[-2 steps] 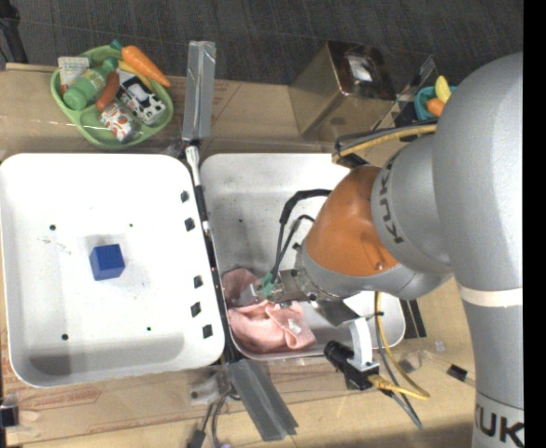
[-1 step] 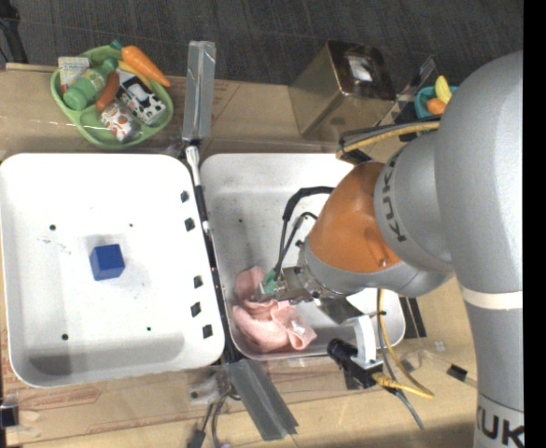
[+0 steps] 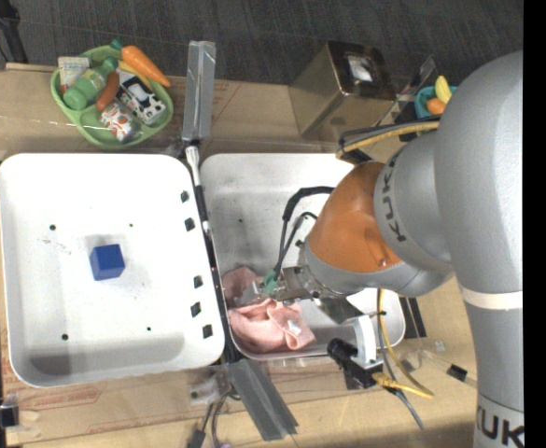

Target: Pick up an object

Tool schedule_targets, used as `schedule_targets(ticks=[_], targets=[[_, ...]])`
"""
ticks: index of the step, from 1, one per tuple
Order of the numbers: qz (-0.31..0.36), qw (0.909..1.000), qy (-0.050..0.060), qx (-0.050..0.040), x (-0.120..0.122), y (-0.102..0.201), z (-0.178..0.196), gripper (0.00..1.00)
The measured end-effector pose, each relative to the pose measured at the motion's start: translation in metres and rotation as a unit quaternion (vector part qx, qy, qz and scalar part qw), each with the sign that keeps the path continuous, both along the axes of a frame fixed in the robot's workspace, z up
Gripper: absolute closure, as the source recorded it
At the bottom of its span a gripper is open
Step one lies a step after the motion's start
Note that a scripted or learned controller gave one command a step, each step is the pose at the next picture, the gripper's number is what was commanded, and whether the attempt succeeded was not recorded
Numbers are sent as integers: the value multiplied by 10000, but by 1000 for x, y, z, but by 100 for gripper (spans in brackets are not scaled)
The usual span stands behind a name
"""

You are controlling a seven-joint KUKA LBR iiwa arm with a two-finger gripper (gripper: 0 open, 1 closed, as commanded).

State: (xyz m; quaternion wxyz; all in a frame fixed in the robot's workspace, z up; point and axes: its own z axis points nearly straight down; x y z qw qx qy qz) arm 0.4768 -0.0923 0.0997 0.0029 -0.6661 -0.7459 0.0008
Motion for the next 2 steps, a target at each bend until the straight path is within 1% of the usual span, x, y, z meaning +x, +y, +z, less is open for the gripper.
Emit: schedule_targets(ticks=[1, 2], targets=[[18, 10000, 15, 5, 0, 0, 9, 100], [21, 10000, 14, 3, 0, 0, 9, 0]])
